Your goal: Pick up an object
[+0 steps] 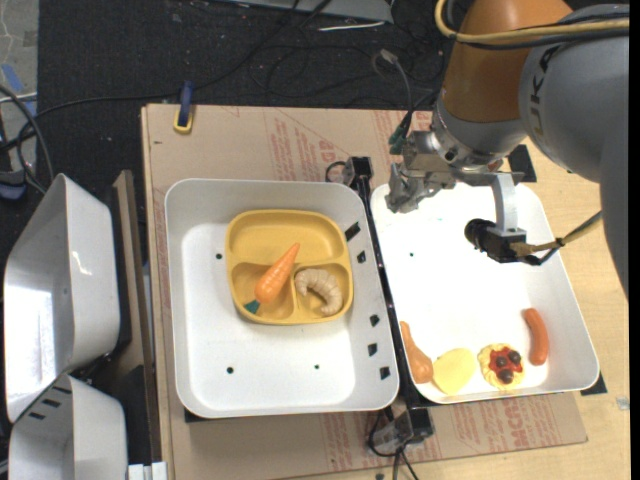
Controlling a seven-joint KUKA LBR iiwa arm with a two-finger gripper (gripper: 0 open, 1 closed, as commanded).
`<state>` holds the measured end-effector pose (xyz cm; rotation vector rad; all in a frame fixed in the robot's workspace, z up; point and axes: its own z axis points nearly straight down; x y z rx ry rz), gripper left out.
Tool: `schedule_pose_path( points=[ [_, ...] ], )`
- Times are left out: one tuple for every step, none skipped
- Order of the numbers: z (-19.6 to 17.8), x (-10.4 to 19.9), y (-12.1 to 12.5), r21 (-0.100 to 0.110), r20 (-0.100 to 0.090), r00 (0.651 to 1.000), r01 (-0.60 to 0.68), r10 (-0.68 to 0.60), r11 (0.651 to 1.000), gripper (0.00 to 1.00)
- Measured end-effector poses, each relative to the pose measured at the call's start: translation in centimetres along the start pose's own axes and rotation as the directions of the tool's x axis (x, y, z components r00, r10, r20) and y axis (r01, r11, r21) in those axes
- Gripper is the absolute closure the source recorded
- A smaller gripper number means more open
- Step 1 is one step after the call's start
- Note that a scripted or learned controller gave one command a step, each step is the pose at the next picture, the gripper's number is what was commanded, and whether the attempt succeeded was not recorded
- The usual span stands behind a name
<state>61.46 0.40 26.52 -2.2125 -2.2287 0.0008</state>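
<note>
The grey arm with its orange band reaches in from the right, and its two-finger metal claw hangs over the upper left corner of the right-hand shallow white bin; whether the claw is spread or closed cannot be told from this slanted view, and nothing shows between its tips. Down and to the left of the claw, across the divide between the bins, sits the left-hand shallow white bin, which holds a yellow plastic divided plate. In that plate lie an orange toy carrot, tilted, and beside it a pale curled toy shrimp. Well below the claw, along the near edge of the right-hand bin, lie an orange drumstick-shaped toy, a pale yellow round slice touching it, and a small round yellow piece with red and dark toppings. Down and to the right of the claw, near the right wall, lies a red-orange toy sausage.
</note>
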Motion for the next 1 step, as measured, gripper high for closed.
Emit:
schedule_pose_path(
  points=[
    [1.65,6.14,-0.37,0.001,0.000,1.000,0.001,-0.001,1.000,1.00]
  ],
)
